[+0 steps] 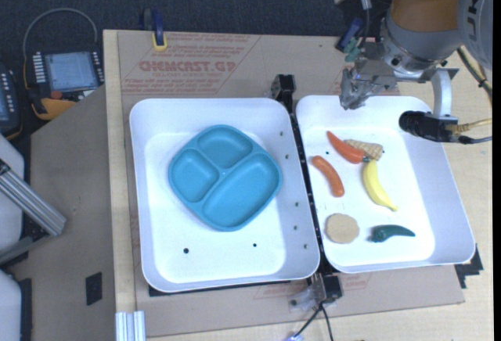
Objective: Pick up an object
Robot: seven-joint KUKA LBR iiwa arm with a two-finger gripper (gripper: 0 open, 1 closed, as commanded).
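Scanning from the left, the left bin [149, 199] held a blue divided plate [225, 175]; the right bin [438, 253] held the toys. An orange sausage [329, 174] and red pepper [342, 147] lay nearest the divider, then a tan cracker [365, 149], round cookie [341, 227], banana [377, 186] and green pepper [391, 232]. The fingers [354, 94] hung at the bin's far rim, looking closed and holding nothing. The red pepper lay just below them, its long axis slanting down-right.

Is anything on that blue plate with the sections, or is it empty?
Empty. All three compartments of the blue plate show bare blue; the toy food lies in the right bin instead.
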